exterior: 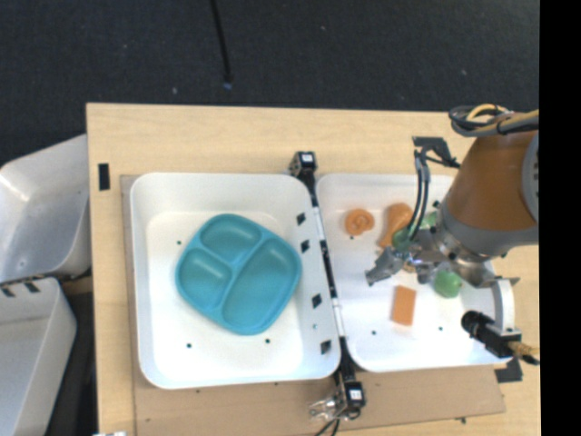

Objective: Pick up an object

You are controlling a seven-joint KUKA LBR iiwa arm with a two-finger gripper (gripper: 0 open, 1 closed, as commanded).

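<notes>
While its spread is unclear, the end effector hovers above the orange block.

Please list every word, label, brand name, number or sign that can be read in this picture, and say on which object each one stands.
None: no readable text stands on anything here.
The blue divided plate, the left bin, the right bin and the orange block are plain.
The small black tab on the bench is too small to tell if it carries a mark.
</notes>
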